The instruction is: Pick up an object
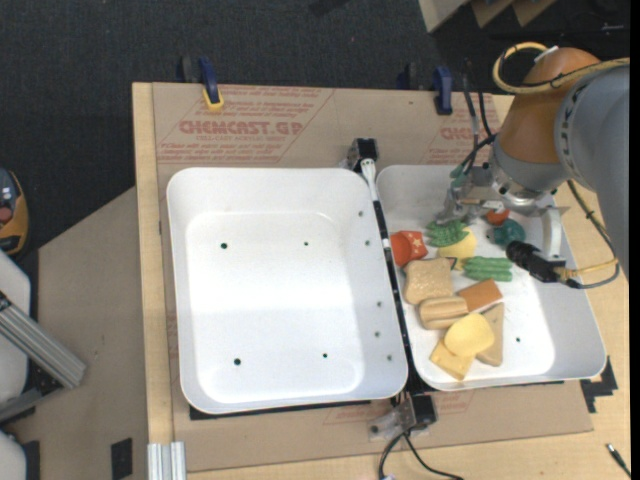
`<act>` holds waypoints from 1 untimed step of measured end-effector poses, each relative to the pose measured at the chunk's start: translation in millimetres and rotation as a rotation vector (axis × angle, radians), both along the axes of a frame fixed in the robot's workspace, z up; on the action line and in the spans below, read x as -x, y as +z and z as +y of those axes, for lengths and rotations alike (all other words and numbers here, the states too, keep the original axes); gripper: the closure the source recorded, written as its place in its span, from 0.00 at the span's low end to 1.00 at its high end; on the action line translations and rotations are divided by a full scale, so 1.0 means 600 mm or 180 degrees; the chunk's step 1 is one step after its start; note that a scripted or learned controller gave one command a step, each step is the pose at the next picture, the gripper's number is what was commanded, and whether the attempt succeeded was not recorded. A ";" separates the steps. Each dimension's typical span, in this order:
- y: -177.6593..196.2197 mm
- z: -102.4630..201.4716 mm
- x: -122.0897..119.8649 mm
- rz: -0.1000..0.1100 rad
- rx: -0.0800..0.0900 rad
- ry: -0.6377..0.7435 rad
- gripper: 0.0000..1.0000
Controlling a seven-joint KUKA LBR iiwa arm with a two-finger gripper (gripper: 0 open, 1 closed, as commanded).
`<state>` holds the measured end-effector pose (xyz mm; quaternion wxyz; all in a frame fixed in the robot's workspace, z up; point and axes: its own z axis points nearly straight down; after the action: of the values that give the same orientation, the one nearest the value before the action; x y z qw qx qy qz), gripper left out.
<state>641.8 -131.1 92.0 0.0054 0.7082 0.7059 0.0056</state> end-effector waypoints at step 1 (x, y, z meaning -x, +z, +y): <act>0.004 -0.111 -0.019 0.0000 -0.0015 0.0040 1.00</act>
<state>653.0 -197.4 94.2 0.0038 0.7038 0.7104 0.0073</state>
